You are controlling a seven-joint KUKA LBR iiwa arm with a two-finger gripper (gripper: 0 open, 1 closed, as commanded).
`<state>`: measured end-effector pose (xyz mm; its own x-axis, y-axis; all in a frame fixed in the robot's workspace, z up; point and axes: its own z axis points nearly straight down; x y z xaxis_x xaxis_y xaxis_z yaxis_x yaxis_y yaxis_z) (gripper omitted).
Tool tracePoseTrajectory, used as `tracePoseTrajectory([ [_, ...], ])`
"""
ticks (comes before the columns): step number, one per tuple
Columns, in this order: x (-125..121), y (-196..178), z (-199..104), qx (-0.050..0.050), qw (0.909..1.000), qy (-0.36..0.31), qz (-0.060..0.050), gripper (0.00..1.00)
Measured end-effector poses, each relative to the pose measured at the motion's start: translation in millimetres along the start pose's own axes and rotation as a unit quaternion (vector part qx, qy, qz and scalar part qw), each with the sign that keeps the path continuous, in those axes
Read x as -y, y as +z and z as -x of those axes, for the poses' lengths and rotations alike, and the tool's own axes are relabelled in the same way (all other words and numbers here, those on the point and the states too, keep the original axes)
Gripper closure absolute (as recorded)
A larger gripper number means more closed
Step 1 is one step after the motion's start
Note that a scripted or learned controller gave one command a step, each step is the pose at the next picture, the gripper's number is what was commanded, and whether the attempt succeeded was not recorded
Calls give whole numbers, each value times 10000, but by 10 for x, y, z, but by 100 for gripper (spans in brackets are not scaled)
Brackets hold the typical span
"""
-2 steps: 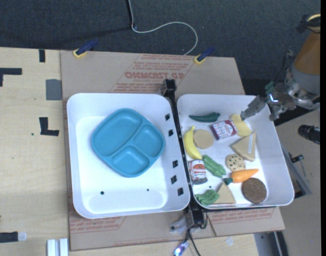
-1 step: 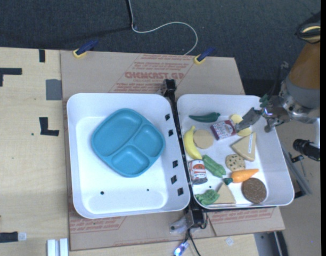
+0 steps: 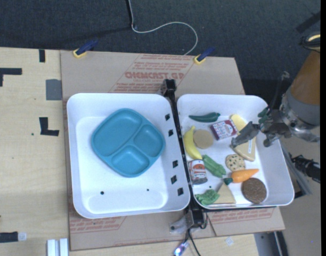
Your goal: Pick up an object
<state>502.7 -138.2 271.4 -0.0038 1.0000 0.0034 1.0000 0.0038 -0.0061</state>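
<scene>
From the overhead camera I see two white bins side by side on a cardboard sheet. The left bin (image 3: 78, 143) holds a blue divided plate (image 3: 128, 141), lying flat and slightly rotated.

The right bin (image 3: 283, 188) carries the pile of toy food I can choose from. A green pepper (image 3: 204, 117) lies near the top edge, with a small purple-labelled packet (image 3: 222, 128) and a yellow piece (image 3: 238, 122) just beside it. A banana (image 3: 191, 144) runs along the left wall, touching a tan round biscuit (image 3: 203, 139). Below them sit a green pickle-like piece (image 3: 213, 166), a small can (image 3: 198, 172), a chocolate-chip cookie (image 3: 235, 161), a carrot (image 3: 243, 175), a brown round patty (image 3: 254, 190) and a leafy green piece (image 3: 208, 197) against a pale wedge (image 3: 225, 196).

The arm reaches in from the right, and its gripper (image 3: 247, 136) hangs over the right side of that bin, above a cheese-coloured wedge (image 3: 246, 150). I cannot tell how the gripper is set; I see nothing clearly caught in it.
</scene>
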Motion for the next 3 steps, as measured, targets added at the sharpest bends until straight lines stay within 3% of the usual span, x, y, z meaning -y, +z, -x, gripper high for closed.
tracePoseTrajectory([
  [1,206,616,-647,-4,10000,-8,-42,0],
  [2,193,515,-610,10,10000,10,-42,100],
  [3,84,931,-1176,4,10000,-8,-29,100],
])
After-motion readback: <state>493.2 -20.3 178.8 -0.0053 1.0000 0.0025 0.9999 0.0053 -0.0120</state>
